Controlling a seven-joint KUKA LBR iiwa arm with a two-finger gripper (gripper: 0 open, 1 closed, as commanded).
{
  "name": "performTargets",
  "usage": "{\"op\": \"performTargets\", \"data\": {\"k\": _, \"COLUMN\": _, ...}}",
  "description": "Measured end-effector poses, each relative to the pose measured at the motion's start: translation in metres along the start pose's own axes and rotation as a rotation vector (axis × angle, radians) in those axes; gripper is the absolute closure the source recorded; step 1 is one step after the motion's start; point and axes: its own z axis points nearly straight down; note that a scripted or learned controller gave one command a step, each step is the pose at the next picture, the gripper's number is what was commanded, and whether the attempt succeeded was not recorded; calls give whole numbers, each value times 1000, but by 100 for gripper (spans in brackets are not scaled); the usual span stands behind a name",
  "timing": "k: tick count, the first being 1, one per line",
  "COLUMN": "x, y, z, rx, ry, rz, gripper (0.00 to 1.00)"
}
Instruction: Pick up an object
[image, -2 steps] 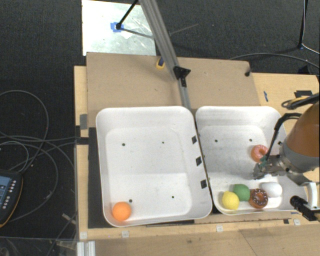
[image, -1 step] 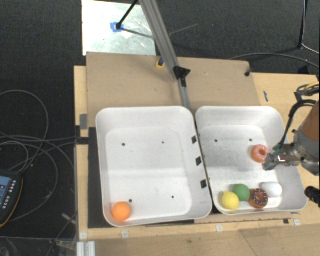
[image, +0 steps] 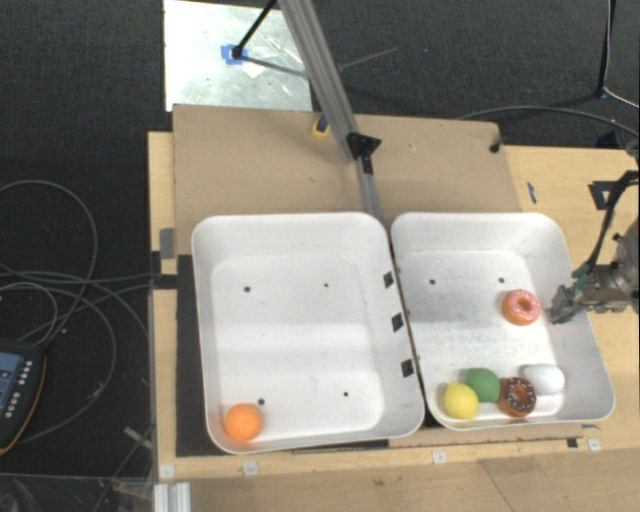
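Two shallow white bins sat side by side on the tabletop (image: 260, 160), their inner rims touching. The left bin (image: 210, 300) held one orange ball (image: 243, 422), resting in its near left corner. The right bin (image: 470, 232) carried the rest: a pink frosted donut (image: 520, 307) lay alone near the right wall, and four things were bunched along the near wall. From left to right these were a yellow lemon-like piece (image: 460, 401), a green round piece (image: 483, 383) just behind it, a chocolate donut with sprinkles (image: 517, 397), and a white egg-like piece (image: 543, 379) at the right end; neighbours in that row touched or nearly touched.

The claw (image: 562, 306) reached in from the right edge and hung low over the right wall of the right bin, just beside the pink donut on its right. It was small and dark, so whether it was released or clenched could not be told, and nothing could be seen in its grasp.
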Motion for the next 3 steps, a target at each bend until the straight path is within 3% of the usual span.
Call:
{"op": "performTargets", "data": {"k": 1, "x": 0, "y": 2, "z": -16, "rx": 5, "ry": 2, "rz": 0, "gripper": 100}}
{"op": "performTargets", "data": {"k": 2, "x": 53, "y": 3, "z": -17, "rx": 7, "ry": 6, "rz": -5, "gripper": 100}}
{"op": "performTargets", "data": {"k": 3, "x": 115, "y": 19, "z": -13, "rx": 7, "ry": 6, "rz": -6, "gripper": 100}}
